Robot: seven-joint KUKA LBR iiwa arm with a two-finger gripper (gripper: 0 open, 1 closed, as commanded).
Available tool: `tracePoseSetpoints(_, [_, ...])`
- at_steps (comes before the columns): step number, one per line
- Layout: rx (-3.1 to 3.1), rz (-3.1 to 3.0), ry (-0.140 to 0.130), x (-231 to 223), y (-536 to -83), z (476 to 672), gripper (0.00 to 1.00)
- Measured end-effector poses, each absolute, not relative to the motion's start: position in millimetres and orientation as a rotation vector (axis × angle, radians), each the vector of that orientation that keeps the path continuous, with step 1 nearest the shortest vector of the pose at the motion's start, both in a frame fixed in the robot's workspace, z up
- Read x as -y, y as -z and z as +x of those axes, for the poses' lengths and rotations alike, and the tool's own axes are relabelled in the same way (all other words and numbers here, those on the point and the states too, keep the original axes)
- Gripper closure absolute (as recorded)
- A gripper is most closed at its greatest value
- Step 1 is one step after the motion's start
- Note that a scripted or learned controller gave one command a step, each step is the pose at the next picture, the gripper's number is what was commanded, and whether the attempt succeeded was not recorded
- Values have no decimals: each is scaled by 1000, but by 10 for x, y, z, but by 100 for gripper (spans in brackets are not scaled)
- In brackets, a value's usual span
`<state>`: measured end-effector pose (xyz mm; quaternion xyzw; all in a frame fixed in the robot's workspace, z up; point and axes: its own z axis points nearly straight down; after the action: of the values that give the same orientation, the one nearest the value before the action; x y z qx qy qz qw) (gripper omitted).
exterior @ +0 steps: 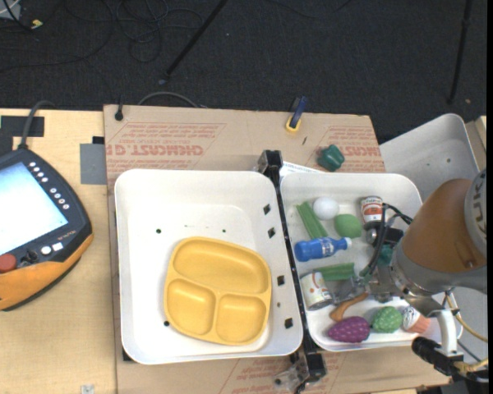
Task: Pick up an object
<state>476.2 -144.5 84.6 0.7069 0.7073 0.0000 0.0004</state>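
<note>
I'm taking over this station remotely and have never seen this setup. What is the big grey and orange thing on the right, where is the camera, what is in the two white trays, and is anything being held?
The picture comes from one fixed camera above the bench, looking down at a slant. The grey and orange shape is the robot arm, reaching in from the right over the right bin. Its gripper is low among the clutter there; I cannot tell how it stands or whether it holds anything.

The right bin holds small toys: a blue bottle, a white ball, a purple grape bunch, a green berry-like piece and a small can. The left bin holds a yellow divided plate.

Outside the bins lie a dark green block and, far left, a handheld control tablet.
</note>
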Motion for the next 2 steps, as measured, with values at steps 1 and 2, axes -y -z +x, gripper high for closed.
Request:
tracePoseSetpoints(1, [-2211,2232,0,1475,-981,4755,100])
tracePoseSetpoints(2, [-2229,2212,-9,747,-1923,4774,100])
